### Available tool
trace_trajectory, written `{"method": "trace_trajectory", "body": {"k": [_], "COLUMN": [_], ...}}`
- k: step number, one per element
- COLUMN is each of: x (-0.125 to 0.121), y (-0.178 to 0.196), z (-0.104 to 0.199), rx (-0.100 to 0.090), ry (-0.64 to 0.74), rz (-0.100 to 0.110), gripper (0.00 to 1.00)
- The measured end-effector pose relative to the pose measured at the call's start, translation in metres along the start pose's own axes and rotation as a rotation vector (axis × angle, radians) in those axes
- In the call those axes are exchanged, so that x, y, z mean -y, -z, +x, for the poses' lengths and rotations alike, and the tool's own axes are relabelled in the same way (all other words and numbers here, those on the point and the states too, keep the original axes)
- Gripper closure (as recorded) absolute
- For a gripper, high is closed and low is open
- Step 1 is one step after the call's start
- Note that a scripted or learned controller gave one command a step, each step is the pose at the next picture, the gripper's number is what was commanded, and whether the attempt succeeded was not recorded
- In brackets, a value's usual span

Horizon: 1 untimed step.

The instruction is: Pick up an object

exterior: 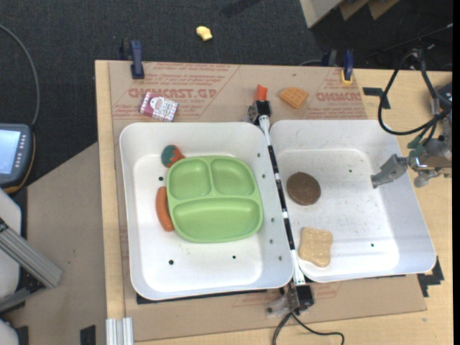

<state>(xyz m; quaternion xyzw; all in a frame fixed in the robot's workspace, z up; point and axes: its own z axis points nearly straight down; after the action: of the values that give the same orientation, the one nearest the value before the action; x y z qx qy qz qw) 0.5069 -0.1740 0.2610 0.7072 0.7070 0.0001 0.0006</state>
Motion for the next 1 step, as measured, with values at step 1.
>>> {"method": "trace_trajectory", "body": {"k": [1], "x": [0.0298], "y": [-0.0796], "z": [0.0536], "rx": [-0.006], "ry": [0.004], "rz": [0.011], "gripper": [0.00]}}
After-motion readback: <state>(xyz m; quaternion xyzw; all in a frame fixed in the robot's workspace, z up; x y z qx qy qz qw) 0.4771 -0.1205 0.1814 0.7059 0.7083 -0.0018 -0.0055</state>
